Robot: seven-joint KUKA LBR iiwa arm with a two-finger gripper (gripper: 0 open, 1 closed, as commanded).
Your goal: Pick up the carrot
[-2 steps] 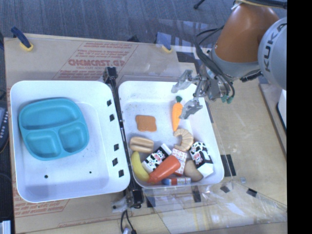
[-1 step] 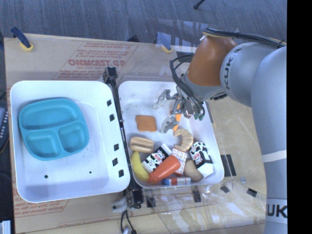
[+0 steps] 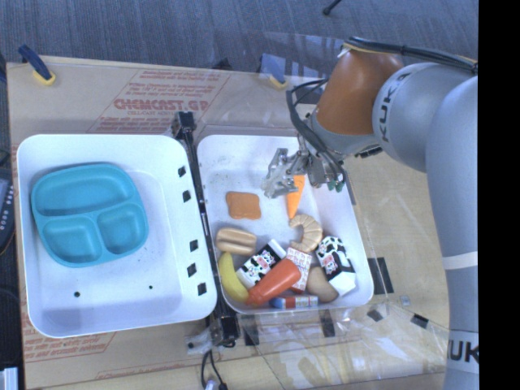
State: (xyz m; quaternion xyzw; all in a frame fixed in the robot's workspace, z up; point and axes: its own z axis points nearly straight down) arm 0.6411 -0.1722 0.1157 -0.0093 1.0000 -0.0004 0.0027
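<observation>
In the right bin, near its upper right corner, the gripper closes on the carrot, whose orange body shows between the metal fingers and hangs below them. The carrot's long axis runs nearly up and down the frame, the wide end up in the fingers and the narrow tip pointing down toward the croissant just beneath it. Whether the tip touches the bin floor is hard to tell.

To the carrot's left, a little apart, lies a flat brown cookie on bare white floor. The bin's lower part is crowded: a hot dog bun at the left, a banana below it along the wall, two cow-patterned cartons, a red sausage lying slantwise, a small red-and-white packet between the cartons, and a marker against the bottom wall. None of these lies against the carrot; the croissant is the nearest.

The arm comes in from the upper right, its orange band above the bin's top edge, cables looping beside it.

The left bin holds a blue divided tray in its upper left part. Both bins sit on brown cardboard with red print, held by yellow-and-blue clamps at the top. Grey carpet fills the upper frame.
</observation>
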